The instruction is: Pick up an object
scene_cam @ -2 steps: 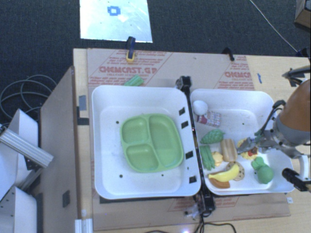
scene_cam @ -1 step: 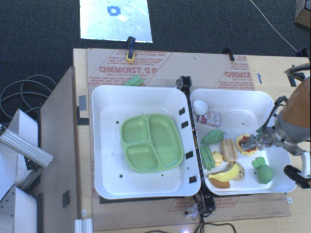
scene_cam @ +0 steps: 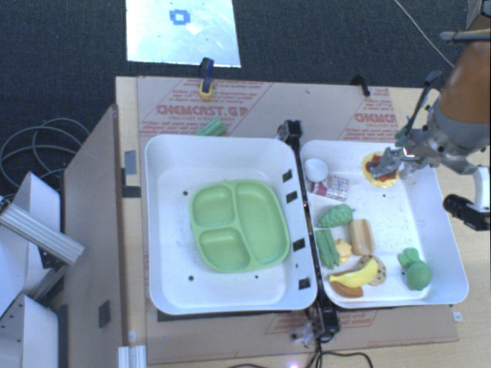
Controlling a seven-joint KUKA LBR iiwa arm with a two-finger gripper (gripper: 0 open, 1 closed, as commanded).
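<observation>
Over the right bin's (scene_cam: 453, 271) far side, gripper (scene_cam: 390, 162) sits at a red-yellow toy (scene_cam: 380, 172) | grip state: honestly can't tell | green tray (scene_cam: 238, 225) in left bin (scene_cam: 165, 205)

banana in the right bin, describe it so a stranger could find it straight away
Start at the right bin, the one full of toy food. Go to its near edge: the banana lies there, left of the green pepper. It is the curved yellow piece, unlike the straight tan bread roll just behind it.

Single fixed camera above bench (scene_cam: 253, 98), slanted downward, both white bins (scene_cam: 165, 205) in frame
</observation>
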